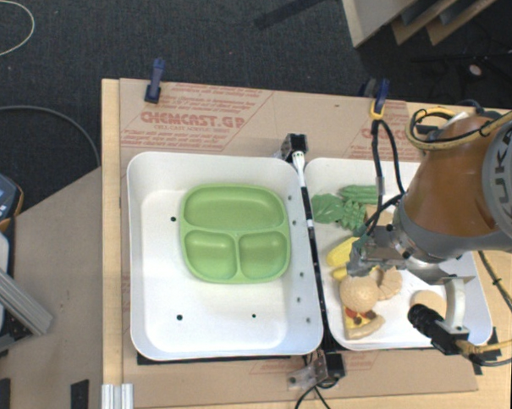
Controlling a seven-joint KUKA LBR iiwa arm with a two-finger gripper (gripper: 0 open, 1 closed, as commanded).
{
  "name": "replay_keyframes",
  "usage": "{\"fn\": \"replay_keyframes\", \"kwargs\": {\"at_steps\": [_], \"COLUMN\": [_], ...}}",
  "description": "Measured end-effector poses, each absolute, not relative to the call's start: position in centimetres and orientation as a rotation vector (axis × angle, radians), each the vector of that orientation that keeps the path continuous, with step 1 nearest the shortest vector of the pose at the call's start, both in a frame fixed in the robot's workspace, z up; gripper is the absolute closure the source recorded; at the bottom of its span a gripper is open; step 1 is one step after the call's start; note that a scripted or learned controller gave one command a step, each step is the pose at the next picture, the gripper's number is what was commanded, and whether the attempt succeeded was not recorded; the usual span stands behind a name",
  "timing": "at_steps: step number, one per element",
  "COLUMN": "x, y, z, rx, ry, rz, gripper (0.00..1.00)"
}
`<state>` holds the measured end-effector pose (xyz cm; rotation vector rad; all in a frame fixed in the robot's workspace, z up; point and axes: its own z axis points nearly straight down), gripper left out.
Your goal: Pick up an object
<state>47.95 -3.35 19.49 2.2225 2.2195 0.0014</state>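
the pincer [364,262] hangs low over the right bin [480,315], at the end of the grey arm [460,191] with its orange band. whether it is released or clenched cannot be told, as the wrist covers that part. right at its tip, on the side toward the left bin [143,262], lies a yellow banana [342,252], seemingly touching or just beside it. just below the pincer sit a pale round bun [360,291] and, under that, a pizza slice [361,321]. above it and a little left lies a green leafy toy [341,205]. well to its left, in the other bin, rests a green divided plate [235,232]. nothing is seen lifted.
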Motion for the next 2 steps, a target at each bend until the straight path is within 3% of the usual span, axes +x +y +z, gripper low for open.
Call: {"fn": "replay_keyframes", "kwargs": {"at_steps": [1,2], "x": [49.7,48.0], "y": [5.4,2.6], "z": [28.5,41.6], "rx": [2.205,2.214], "ry": [2.230,2.214], "rz": [0.017,0.021], "gripper": [1.00,1.00]}}
